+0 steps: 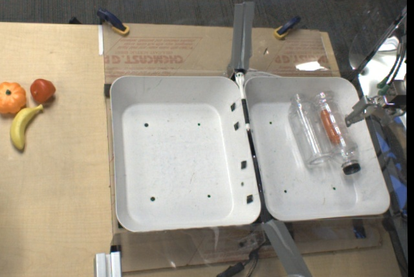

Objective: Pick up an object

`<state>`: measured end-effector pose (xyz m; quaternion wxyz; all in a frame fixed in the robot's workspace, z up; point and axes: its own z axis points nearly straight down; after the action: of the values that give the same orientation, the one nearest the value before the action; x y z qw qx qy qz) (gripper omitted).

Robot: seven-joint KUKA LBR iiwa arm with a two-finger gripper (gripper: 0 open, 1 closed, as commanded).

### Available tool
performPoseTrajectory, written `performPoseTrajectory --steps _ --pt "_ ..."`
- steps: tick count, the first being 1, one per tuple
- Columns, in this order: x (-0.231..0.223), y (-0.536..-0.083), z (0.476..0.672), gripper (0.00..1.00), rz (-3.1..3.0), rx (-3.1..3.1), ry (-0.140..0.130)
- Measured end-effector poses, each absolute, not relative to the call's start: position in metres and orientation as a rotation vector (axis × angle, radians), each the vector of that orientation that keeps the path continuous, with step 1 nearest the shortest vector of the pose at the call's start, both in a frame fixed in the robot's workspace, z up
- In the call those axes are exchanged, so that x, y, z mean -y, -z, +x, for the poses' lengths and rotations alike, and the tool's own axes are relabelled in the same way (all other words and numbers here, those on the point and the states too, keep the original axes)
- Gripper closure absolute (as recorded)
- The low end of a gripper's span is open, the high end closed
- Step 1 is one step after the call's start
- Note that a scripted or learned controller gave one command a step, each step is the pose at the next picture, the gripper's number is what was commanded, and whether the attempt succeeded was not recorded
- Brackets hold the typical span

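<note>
2 white bins side by side on the tabletop (58, 204). Right bin (369, 201) holds a clear plastic bottle (323, 130) lying flat, black cap toward the near-right corner, orange item inside. End effector (362, 110) sits at that bin's right rim, near the bottle; can't tell its grip state. Left bin (119, 159) beside it.

Clear glossy plastic bottles (321, 130) catch glare in a smooth white plastic bin (278, 195); matt brown cardboard (162, 52) beneath, pale wood-look desk (52, 204), shiny plastic-looking fruit (24, 112).
</note>
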<state>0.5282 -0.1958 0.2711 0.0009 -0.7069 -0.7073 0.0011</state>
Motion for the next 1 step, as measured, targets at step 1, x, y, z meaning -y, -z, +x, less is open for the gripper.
performPoseTrajectory --steps 1 --pt "0.2222 -0.1722 0.5650 0.00 -2.117 2.317 -0.003"
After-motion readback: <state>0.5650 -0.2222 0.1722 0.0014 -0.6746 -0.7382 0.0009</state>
